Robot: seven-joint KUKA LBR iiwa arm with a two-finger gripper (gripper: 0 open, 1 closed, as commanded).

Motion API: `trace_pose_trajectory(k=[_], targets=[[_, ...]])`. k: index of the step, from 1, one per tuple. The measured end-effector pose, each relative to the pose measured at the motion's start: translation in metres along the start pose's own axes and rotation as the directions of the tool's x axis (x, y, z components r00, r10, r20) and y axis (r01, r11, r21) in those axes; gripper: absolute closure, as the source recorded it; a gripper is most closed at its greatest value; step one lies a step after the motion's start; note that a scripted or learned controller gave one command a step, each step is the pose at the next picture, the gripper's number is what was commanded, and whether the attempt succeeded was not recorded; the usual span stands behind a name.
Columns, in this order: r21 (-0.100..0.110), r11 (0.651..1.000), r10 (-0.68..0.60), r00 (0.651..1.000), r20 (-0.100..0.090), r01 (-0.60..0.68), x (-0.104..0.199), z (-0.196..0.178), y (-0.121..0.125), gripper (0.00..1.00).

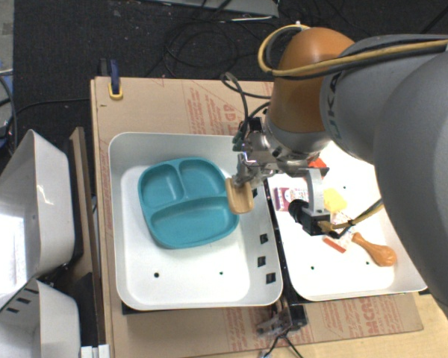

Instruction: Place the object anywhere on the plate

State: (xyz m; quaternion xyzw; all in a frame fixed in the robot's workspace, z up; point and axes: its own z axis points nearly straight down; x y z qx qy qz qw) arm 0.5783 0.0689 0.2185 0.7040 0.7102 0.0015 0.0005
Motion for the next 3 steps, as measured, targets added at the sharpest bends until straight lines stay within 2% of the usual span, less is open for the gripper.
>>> trace_pose_trajectory(k=[1,2,3], targets=[[-0.002,1.0,0.001,1.0,0.0,-0.001,0.042,-0.02,0.033,1.0],[0.001,1.0,0.005,1.0,0.002,-0.005,0.054,-0.004,0.042,1.0],[0.002,1.0,0.005,1.0,0.002,-0.005,0.054,-0.005,0.041,0.0]])
